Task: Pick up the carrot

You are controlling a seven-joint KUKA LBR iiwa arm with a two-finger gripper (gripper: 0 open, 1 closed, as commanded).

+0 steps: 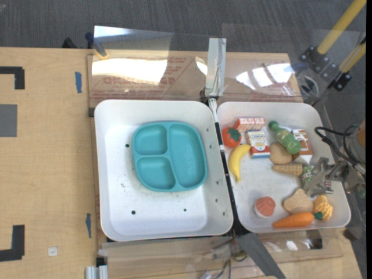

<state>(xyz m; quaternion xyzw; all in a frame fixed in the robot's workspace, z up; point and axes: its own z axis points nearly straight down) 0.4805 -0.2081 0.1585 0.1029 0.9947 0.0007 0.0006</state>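
The carrot (293,220) is orange with a green stub at its right end. It lies flat along the front wall of the right bin (250,220). My gripper (317,178) is a grey metal piece at the bin's right side. It sits behind the carrot and slightly to its right in the view, over a toast-shaped piece (297,202) and a yellow corn cob (323,207). Nothing is visibly held in it.
The right bin also holds a banana (237,160), a tomato (232,136), small boxes (257,141), a green bottle (283,137), a cone (289,168) and a pink round slice (265,207). A teal divided plate (170,156) lies in the left bin (116,173).
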